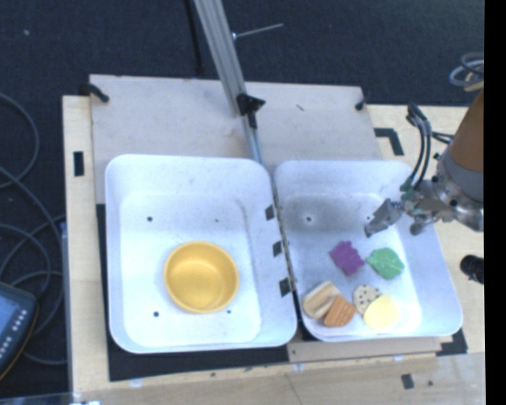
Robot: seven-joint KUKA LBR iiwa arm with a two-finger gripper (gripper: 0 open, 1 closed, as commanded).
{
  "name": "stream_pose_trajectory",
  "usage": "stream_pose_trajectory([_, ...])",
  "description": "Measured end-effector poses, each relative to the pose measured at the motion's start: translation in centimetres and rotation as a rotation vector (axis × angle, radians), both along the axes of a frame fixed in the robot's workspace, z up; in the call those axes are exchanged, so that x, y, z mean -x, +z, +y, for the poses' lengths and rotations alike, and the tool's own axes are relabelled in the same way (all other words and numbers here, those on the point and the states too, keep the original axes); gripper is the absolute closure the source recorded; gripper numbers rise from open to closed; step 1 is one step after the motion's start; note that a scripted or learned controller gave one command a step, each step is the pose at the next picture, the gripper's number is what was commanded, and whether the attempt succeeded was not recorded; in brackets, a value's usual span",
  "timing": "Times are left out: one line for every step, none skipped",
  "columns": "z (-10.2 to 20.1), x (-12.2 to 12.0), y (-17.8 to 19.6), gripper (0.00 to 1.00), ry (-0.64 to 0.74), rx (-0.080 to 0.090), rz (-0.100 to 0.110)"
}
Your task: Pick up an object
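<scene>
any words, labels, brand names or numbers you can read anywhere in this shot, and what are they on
None can be read.
The handheld screen at the left edge glows blue, but whatever it shows is too blurred to make out.
The yellow bowl, purple block, green piece and the two white bins carry no visible print.
The spotted item has dark dots, not characters.

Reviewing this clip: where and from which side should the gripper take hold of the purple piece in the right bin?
Probably from straight above, fingers closing across the purple piece at its narrower middle. It lies flat and apart from the green piece, leaving room on both sides.
</scene>
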State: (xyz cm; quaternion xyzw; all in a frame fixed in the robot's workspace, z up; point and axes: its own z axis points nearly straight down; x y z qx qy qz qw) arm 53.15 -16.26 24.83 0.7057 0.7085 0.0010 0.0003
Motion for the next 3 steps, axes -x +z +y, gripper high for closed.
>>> stream_pose_trajectory([0.0, 0.0, 0.0, 0.0, -0.001, 0.0, -0.001])
stream_pose_trajectory([-0.4, -0.3, -4.3, 0.0, -0.006, 0.004, 0.004])
stream_pose_trajectory([-0.5, -1.3, -9.4, 0.0, -0.008, 0.003, 0.006])
